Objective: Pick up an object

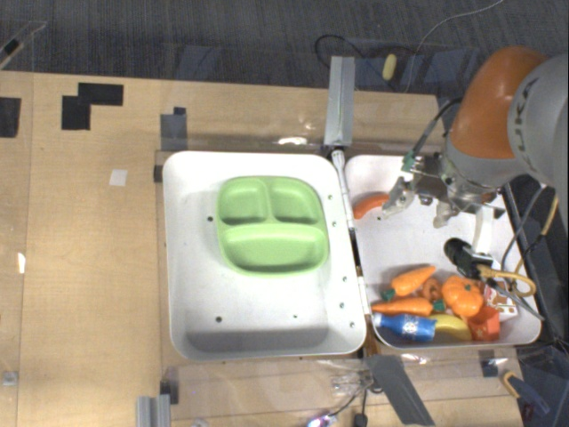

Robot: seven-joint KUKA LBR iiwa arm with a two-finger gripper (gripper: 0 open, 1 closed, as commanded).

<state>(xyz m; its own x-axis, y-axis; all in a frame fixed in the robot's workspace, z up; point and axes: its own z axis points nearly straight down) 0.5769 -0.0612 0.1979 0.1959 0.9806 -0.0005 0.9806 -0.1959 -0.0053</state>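
My gripper [420, 209] hangs over the upper part of the right bin [391, 238], open, with nothing between its fingers. Just left of its left finger, a small orange piece [369, 205] lies against the bin's left wall. Toy food is heaped along the near edge of this bin: two orange carrots [413, 280] [402, 307], a blue can [409, 328], an orange pumpkin [462, 297], a yellow piece [453, 325] and a red piece [487, 324]. The gripper is well above this pile and apart from it.
The left bin [191, 238] holds a green divided plate [271, 223]. A grey metal post [340, 100] stands at the back between the two bins. Bare white floor lies in the middle of the right bin under the gripper.
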